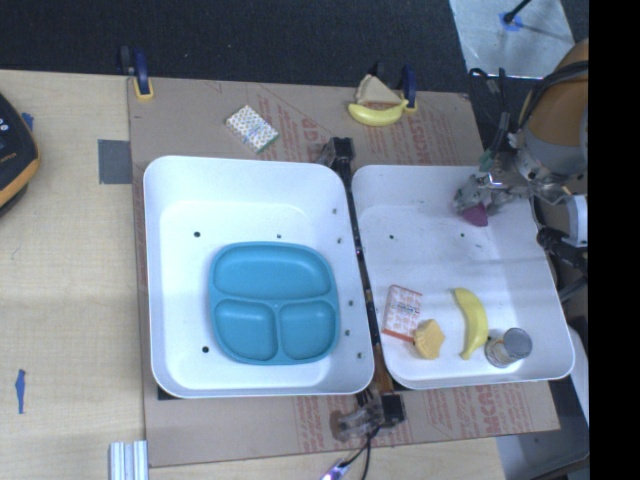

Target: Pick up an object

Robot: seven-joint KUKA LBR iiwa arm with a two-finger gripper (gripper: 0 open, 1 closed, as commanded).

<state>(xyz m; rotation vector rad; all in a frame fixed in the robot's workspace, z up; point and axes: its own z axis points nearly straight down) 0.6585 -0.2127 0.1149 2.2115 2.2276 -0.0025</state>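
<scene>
one end effector [478,200] hangs low over the far right part of the right bin [440,243]; a small dark pink object [477,214] sits right at its tip, but whether it lies between the fingers cannot be told, and the state of the end effector cannot be told either. the arm [552,118], grey with one orange band, enters behind and to the right of the end effector. two white bins stand side by side on the table [70,268]. the right bin carries four loose things, all nearer the camera than the end effector: one banana [470,320], one metal can [510,347] just right of it, one yellow chunk [429,339] and one red-and-white packet [402,310] touching that chunk. the left bin [175,198], well to the left of the end effector, holds one blue divided plate [273,302] with three compartments. outside the bins, beyond and left of the end effector, lie a second banana [375,113] and one small patterned packet [251,127].
</scene>
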